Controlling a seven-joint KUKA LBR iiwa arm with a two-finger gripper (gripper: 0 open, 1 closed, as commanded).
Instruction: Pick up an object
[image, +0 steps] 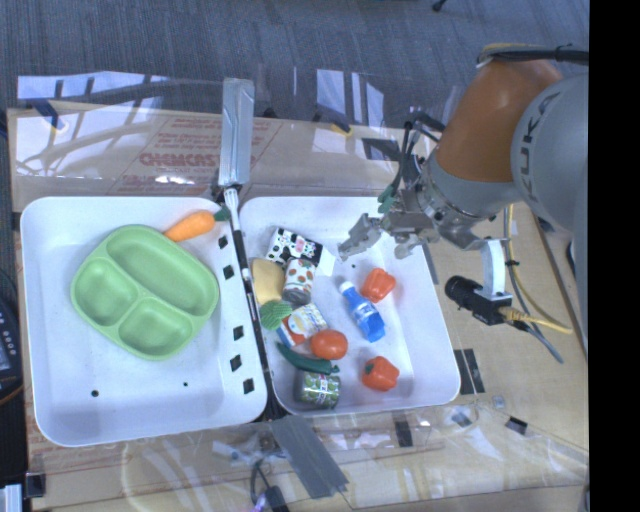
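Note:
My gripper (383, 242) hangs over the back of the right bin (440, 340), open, with nothing between its fingers. Just below it lie an orange-red pepper (377, 284) and a blue bottle (362, 310). Further toward the front sit a red tomato (328, 345), a second red pepper (380, 373) and a green can (316, 390). On the bin's left side are a black-and-white patterned box (293, 245), a small brown can (298, 280), a yellow item (264, 280) and a green leafy piece (275, 312).
The left bin (60, 400) holds a green divided plate (145, 290) and a carrot (192, 226) at its back right corner. A ridge with black clips (243, 320) separates the two bins. The arm's orange band (495, 110) looms over the right bin's back right.

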